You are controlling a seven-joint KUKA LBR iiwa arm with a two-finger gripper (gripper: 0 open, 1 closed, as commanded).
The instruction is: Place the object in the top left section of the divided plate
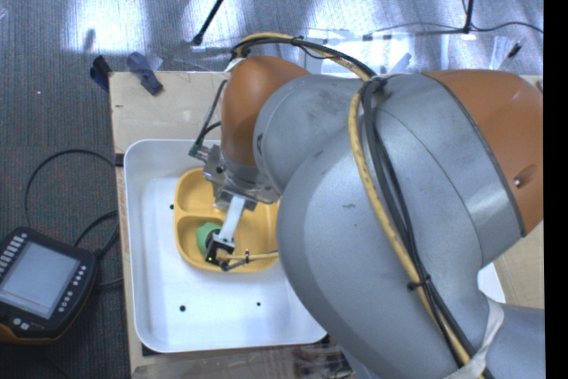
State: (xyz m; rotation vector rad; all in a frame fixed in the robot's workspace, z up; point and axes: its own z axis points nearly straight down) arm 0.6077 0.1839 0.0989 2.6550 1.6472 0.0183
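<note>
Reaching down into the left bin (160, 297), the gripper (218, 251) hangs over the yellow plate (191, 191), its tips at a green object (207, 235) lying in the plate's lower-left section. Whether that object is clamped cannot be told. The top left section lies just up the view from the object, beyond the divider, so the coming move runs that way.
</note>
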